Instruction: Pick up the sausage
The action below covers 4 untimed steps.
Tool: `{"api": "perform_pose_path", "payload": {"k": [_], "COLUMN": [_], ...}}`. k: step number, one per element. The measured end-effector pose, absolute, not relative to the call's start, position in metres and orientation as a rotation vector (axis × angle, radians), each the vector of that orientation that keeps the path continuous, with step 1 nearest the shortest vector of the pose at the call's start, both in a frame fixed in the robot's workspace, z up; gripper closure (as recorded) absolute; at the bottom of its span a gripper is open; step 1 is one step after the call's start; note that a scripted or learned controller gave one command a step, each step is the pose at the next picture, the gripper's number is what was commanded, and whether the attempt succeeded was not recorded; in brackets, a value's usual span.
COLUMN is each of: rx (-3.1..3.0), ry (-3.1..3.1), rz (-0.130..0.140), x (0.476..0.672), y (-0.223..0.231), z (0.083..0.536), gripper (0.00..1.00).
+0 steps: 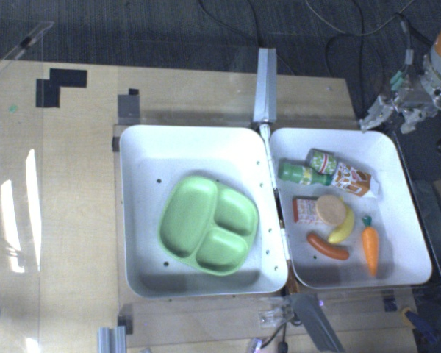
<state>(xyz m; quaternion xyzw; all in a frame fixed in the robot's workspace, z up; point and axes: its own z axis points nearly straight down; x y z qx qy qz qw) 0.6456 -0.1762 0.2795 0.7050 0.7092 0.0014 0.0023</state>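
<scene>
The sausage (328, 247) is a reddish-orange link lying flat near the front of the right bin (404, 197), just below the banana (342, 227) and left of the carrot (370, 249). My gripper (392, 115) hangs at the upper right, above the far right corner of that bin and well away from the sausage. Its two fingers are spread apart with nothing between them.
The right bin also holds a green bottle (303, 173), a brown-labelled packet (341, 173) and a round cracker pack (320, 211). The left bin (140, 197) holds a green divided plate (209, 225). A metal post (265, 87) stands between the bins at the back.
</scene>
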Motion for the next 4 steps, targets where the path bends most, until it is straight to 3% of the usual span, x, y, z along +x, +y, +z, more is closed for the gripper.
{"api": "perform_pose_path", "payload": {"k": [1, 2, 3, 4], "rx": [2.194, 2.124, 1.877, 1.872], "ry": [2.244, 2.312, 2.5, 2.499], "rz": [0.003, 0.004, 0.014, 0.023], "x": [0.584, 0.494, 0.492, 0.495], "y": [-0.141, -0.101, -0.086, -0.084], "z": [0.176, 0.147, 0.09, 0.102], "gripper": [0.0, 0.0, 0.0, 1.0]}}
